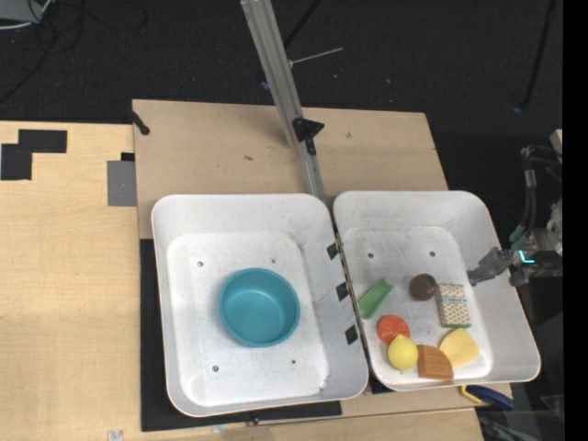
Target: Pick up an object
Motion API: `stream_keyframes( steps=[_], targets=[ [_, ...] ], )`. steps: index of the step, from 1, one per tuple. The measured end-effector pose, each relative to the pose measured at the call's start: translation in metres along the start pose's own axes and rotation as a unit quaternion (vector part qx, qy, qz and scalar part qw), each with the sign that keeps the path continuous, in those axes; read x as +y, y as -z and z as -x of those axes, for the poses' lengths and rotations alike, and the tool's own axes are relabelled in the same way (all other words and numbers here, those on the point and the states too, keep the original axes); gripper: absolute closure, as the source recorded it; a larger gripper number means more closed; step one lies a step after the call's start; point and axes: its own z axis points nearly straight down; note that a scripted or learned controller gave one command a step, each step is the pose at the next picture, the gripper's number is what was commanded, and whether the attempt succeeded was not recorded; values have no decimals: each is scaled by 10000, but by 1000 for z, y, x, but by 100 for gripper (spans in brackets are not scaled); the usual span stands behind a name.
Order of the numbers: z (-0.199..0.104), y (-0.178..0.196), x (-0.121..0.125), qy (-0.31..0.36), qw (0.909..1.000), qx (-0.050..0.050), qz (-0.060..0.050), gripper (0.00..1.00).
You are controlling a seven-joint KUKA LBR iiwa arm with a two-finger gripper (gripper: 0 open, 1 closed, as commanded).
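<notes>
The stuff to grab is all piled in the right bin [404, 211], crowded into its near right corner: a green piece [374, 298], a dark brown round thing [423, 287], a small patterned carton [453, 305], a red ball-ish thing [392, 327], a yellow lemon-looking one [401, 353], an orange-brown wedge [435, 363] and a pale yellow lump [459, 346]. The carton has some kind of print on it but it's way too small to read, so no brand from me. They're packed close, with the lemon touching the red one and the wedge sitting between the lemon and the yellow lump. The tool [487, 269] is over at the right rim of that bin, just beside the carton and the brown round thing, up and to the right of the pile, and nothing looks to be in it. Can't tell if it's open or closed, it's too small and dark there. Left bin [184, 219] has a teal bowl [260, 306] sitting about in the middle, well apart from everything else. Both bins sit on the tan surface [220, 145], with a metal rail [276, 62] slanting up behind them.
</notes>
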Motion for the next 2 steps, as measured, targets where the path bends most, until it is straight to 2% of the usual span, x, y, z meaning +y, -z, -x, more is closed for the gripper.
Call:
stream_keyframes(
  steps=[1,2],
  targets=[
    [0,0,0,0,10000,0,0,0],
    [-1,-61,5,3,10000,6,-22,0]
  ],
)
